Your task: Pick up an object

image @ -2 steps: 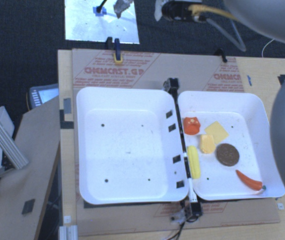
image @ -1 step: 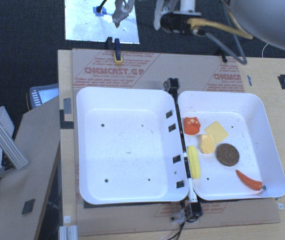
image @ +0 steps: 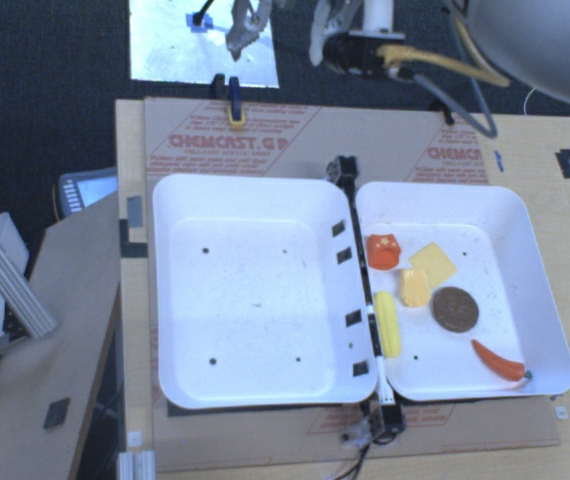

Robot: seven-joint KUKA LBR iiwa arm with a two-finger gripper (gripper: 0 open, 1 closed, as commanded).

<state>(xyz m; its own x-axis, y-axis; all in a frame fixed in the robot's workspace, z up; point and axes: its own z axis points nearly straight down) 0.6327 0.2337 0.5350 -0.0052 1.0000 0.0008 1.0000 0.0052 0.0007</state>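
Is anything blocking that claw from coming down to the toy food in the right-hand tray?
Nothing visible does. The gripper hangs beyond the far edge of the bench, and the right bin is open on top. The tomato, cheese, corn, cookie and chili lie uncovered.

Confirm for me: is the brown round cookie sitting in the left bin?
No, the cookie lies in the right bin, beside the yellow pieces.
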